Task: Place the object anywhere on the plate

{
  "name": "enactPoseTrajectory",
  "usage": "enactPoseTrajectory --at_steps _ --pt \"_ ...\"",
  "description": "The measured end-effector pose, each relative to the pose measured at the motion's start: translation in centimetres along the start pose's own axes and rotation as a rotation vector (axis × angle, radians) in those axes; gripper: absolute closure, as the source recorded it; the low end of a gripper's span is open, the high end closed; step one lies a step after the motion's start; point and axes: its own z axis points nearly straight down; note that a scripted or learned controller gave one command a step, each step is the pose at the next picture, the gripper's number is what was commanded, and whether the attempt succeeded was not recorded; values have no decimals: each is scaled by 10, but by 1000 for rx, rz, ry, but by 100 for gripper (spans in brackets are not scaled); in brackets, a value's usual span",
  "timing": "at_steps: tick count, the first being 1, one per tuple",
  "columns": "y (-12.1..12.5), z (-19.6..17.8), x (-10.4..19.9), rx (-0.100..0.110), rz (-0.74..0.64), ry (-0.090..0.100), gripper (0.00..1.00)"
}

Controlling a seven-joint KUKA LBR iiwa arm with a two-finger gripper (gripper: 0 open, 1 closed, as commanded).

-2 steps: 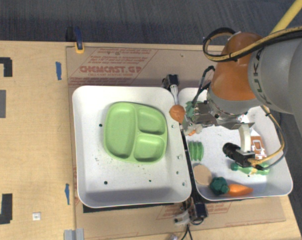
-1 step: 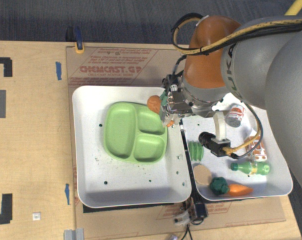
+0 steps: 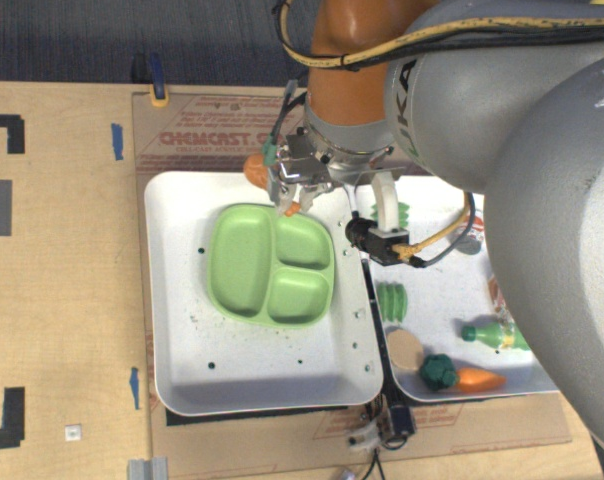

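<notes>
A light green plate (image 3: 272, 263) with three compartments lies in the left white bin (image 3: 182, 368). My gripper (image 3: 286, 200) hangs over the plate's far right corner, just above the rim of the upper right compartment. A small orange object (image 3: 254, 171) shows at the gripper's left side, above the bin's far wall. A thin orange bit (image 3: 293, 209) peeks out under the gripper's tip, next to the plate's edge. The wrist hides how these orange parts join and whether they are gripped.
The right bin (image 3: 452, 393) holds a carrot with a dark green top (image 3: 462, 376), a tan disc (image 3: 404, 348), a green ribbed piece (image 3: 392, 301), another green piece (image 3: 398, 214) and a green and yellow item (image 3: 497, 335). The arm covers the right bin's far side.
</notes>
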Motion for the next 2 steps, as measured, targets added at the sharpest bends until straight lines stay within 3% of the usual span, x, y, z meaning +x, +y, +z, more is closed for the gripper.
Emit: enactPoseTrajectory --at_steps 1,2 --pt "0 0 0 1 0 -1 0" --pt "-51 -109 37 -2 -484 -1 0"
